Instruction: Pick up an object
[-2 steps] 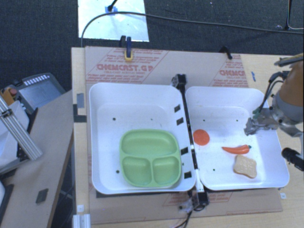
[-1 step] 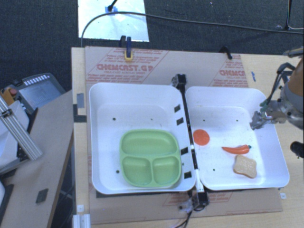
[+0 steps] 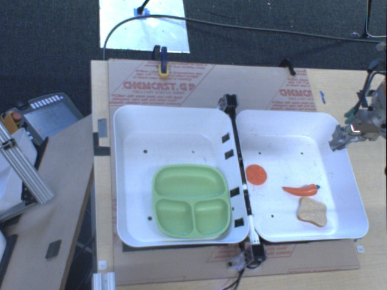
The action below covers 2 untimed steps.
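Observation:
The right bin [image 3: 284, 147] holds three things. An orange round slice [image 3: 256, 174] lies near the bin's left wall. A red-orange chili pepper with a green stem [image 3: 300, 190] lies to its right. A tan slice of bread [image 3: 312, 211] sits at the front right. My gripper [image 3: 342, 139] hangs at the right bin's far right rim, above and right of the pepper, apart from all three things. It is small and blurred at the edge of the view.
A green three-compartment plate [image 3: 191, 200] lies in the left bin [image 3: 163, 138]. A black clip strip [image 3: 237, 174] joins the two bins. Cardboard [image 3: 199, 83] lies under both bins. A grey device [image 3: 51, 116] stands on the side table at left.

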Available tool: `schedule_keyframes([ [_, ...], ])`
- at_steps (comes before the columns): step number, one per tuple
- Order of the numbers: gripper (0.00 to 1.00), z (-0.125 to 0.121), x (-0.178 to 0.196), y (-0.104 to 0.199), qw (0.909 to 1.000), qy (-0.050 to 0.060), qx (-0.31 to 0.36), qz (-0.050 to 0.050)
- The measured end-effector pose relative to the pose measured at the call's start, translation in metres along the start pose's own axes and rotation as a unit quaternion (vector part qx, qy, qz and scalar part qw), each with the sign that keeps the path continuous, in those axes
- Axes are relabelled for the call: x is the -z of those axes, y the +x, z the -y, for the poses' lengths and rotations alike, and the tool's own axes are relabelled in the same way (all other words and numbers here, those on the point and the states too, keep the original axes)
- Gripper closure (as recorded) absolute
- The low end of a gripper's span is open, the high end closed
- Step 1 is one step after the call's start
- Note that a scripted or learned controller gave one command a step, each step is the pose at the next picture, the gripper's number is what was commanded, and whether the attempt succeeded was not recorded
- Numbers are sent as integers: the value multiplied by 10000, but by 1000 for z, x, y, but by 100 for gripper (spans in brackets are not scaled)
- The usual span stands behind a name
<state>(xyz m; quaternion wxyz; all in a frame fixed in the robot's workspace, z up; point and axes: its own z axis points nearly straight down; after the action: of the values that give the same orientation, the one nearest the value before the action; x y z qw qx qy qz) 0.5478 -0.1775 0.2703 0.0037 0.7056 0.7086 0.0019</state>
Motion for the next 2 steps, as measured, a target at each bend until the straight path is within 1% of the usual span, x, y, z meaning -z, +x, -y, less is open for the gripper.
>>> schedule_keyframes([
  [2, 100, -35, -6, 103, 10000, 20, 28, -20],
])
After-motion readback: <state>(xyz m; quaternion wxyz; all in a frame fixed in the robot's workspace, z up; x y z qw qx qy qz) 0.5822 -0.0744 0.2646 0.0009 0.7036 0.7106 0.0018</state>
